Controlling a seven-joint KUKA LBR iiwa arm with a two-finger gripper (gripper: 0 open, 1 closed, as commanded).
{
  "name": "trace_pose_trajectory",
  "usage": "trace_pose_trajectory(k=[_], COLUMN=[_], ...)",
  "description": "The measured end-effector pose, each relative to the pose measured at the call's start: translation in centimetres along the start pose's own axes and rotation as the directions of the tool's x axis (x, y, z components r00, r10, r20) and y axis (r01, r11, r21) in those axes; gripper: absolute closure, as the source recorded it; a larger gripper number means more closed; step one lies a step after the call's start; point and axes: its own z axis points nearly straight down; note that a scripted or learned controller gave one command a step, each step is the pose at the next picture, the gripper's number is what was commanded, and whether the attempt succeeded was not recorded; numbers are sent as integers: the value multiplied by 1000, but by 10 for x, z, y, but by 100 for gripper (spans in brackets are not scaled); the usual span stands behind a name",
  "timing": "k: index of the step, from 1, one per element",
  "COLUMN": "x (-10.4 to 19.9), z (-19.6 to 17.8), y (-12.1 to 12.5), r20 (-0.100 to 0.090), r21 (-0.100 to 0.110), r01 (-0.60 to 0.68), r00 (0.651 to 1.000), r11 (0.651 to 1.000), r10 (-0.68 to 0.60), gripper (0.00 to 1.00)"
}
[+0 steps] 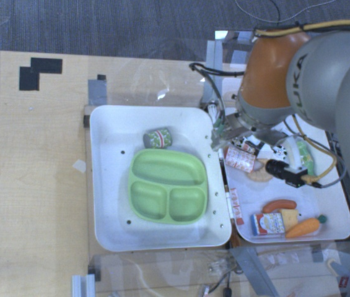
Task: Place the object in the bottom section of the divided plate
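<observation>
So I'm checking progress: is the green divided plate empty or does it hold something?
Empty. All three sections of the green divided plate show bare green; the small patterned object lies beside its upper edge on the left bin floor.

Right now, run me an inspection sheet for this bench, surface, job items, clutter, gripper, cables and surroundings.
Surface: light wooden bench with two shallow white bins, left bin and right bin.
Job's things: green divided plate in the left bin, all sections bare; a small green-and-white patterned object lies just above the plate, off it.
Clutter: right bin holds a carrot, a sausage, a small red-and-blue box and a red-and-white can.
Gripper: gripper sits over the gap between the bins; its state cannot be told.
Cables: yellow cable along the arm; thin black cable looped on the floor.
Surroundings: grey carpet.
</observation>
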Motion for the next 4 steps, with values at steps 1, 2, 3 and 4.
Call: trace_pose_trajectory(k=[1, 2, 3, 4], x=[-15, -22, -135, -125], z=[-184, -235, -240, -48], y=[-37, -113, -113, -127], r20=[1, 2, 4, 2], r21=[1, 1, 4, 6], r01=[-88, -256, -266, -257], r00=[996, 967, 964, 966], r11=[996, 967, 964, 966], r10=[88, 256, 266, 257], gripper=[100, 100, 100, 100])
